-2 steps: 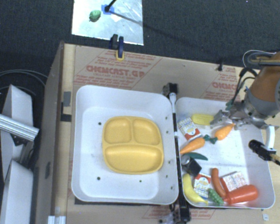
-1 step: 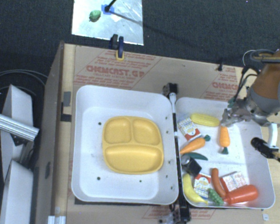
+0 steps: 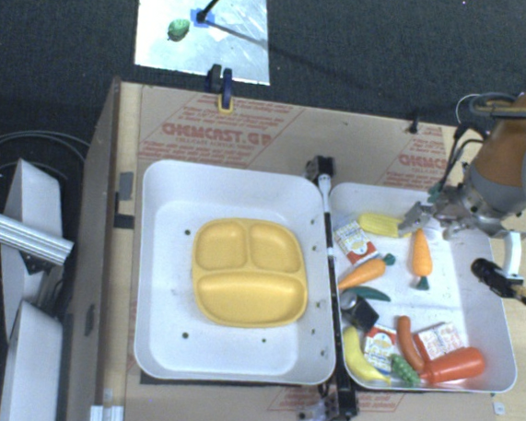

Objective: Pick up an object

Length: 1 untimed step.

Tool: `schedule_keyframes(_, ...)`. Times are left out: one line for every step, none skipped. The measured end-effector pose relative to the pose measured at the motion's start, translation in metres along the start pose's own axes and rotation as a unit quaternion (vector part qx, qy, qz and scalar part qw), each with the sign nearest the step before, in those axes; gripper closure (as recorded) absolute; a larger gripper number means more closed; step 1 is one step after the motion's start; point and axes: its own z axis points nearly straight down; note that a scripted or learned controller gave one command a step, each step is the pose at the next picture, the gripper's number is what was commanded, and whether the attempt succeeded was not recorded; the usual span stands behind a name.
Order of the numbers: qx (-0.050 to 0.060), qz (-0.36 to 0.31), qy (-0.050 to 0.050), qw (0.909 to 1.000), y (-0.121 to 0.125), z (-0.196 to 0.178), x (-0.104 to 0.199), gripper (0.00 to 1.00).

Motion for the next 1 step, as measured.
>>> schedule_keyframes(0.002, 0.001, 0.0, 1.0, -0.0083, 0.025, -0.0109, 0.0)
